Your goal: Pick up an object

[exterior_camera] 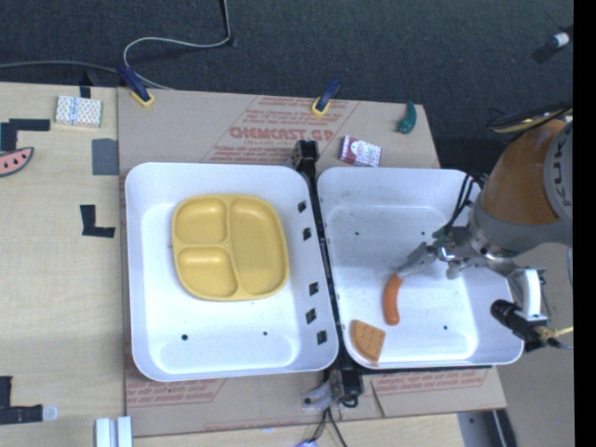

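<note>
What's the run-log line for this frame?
gripper: right bin, above sausage | grasp: none seen | waffle: front corner | yellow tray: left bin

Arm [526,198] is cut off by the frame's right edge. Right bin [410,186] right rim is partly hidden behind it. Gripper [410,264] finger state can't be made out.

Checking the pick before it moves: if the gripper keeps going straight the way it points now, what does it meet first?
Most likely the toy sausage: the gripper points left and slightly down, just above its upper end. Height above the right bin is unclear.
</note>
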Tool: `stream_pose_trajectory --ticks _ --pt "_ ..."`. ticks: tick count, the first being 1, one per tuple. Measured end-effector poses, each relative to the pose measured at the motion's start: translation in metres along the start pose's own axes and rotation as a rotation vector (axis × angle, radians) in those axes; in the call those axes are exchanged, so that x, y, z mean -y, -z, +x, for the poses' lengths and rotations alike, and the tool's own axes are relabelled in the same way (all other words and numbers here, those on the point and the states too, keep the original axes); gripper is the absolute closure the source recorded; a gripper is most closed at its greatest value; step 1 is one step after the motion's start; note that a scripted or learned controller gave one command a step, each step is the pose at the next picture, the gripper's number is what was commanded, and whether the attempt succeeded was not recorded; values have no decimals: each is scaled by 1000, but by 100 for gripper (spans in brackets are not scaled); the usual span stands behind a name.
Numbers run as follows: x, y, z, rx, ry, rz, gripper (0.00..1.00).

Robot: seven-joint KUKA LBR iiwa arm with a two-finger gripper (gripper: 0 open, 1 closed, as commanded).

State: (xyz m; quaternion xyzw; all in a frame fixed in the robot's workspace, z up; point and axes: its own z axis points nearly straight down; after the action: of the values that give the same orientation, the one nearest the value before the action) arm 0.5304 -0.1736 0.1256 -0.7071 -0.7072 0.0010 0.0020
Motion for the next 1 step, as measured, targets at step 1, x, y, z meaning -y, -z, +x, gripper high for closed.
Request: stream_pose_trajectory --ticks 1 --pt "-27 -39 36 1 1 -5 0"
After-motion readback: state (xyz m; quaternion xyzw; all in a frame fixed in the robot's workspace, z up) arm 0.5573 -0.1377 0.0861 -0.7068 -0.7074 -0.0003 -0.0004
